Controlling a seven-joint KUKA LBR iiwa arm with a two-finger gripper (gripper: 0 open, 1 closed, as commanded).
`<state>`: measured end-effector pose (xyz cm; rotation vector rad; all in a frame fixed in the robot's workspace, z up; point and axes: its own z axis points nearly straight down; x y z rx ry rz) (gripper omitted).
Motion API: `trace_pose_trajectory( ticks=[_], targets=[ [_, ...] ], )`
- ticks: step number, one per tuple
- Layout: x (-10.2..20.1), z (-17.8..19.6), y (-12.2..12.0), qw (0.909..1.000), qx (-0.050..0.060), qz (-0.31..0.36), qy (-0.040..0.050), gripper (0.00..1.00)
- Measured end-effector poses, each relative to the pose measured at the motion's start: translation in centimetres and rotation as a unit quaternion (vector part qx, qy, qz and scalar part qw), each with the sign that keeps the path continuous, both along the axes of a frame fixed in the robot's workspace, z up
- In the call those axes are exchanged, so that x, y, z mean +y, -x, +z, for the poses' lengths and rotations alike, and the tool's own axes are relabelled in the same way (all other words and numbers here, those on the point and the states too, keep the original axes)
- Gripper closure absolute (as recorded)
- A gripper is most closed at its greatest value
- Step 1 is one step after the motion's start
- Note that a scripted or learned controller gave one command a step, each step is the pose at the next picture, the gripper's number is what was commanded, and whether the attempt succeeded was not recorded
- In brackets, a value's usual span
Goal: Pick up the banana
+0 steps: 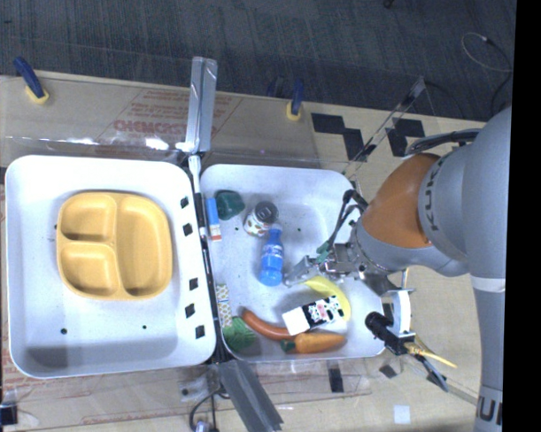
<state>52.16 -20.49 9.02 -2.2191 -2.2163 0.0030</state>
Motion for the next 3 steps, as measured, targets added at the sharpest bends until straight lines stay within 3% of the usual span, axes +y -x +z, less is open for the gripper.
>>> trace_pose_trajectory(
  ticks=[1,2,3],
  targets=[
    [0.1,0.0,1.8,1.0000,0.000,0.010,0.0000,0.00],
    [0.1,0.8,1.8,0.9999,0.001,0.013,-0.0003,1.00],
    [5.0,9.5,-1.7,0.9995,0.000,-0.032,0.0006,1.00]
  ],
)
